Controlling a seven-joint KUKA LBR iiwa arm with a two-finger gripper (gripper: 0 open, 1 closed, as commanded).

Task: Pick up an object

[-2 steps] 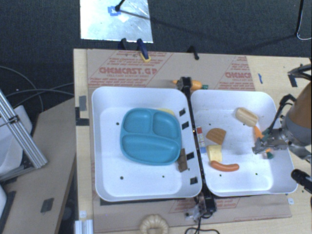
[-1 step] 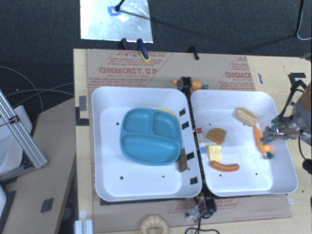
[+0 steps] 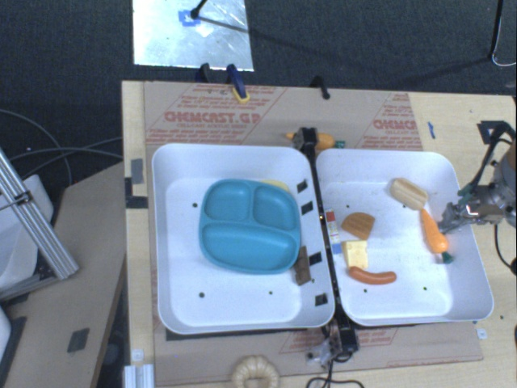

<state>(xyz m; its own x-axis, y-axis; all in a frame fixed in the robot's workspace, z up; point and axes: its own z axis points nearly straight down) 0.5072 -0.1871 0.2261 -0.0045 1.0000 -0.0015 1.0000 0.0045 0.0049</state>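
Lying just beside end effector [image 3: 454, 214], toy carrot [image 3: 435, 234] in right bin [image 3: 468, 297]; end effector grip state unclear

View: we have one fixed camera above the bench [image 3: 355, 107] | Facing: we look down at a slant, far edge at frame top | Range: far enough that we take in the left bin [image 3: 174, 217] and right bin [image 3: 464, 293] whole, plus dark floor [image 3: 363, 23] beyond | Arm side: frame right
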